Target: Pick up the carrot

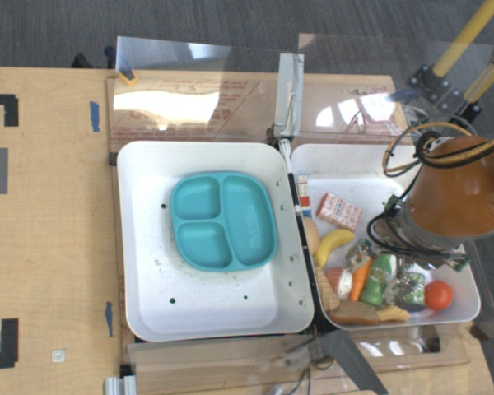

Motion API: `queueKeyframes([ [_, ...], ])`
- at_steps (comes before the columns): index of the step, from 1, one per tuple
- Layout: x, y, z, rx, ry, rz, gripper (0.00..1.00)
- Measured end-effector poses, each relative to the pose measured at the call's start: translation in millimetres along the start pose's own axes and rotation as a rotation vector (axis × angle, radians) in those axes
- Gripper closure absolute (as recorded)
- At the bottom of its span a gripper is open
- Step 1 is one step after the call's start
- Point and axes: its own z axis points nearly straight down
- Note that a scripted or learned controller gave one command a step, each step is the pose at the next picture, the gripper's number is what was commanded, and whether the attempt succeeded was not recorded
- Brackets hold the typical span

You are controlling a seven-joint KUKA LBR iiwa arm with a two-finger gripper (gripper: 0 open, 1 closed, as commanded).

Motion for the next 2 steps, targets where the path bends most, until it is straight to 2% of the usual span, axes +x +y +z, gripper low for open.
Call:
queueKeyframes([
  [1,-13.7,14.5,4.9,0.014,-0.01,0.158,0.0],
  [2,-16.6,13.6,-10.1,0.02,-0.017,0.157,1.0],
])
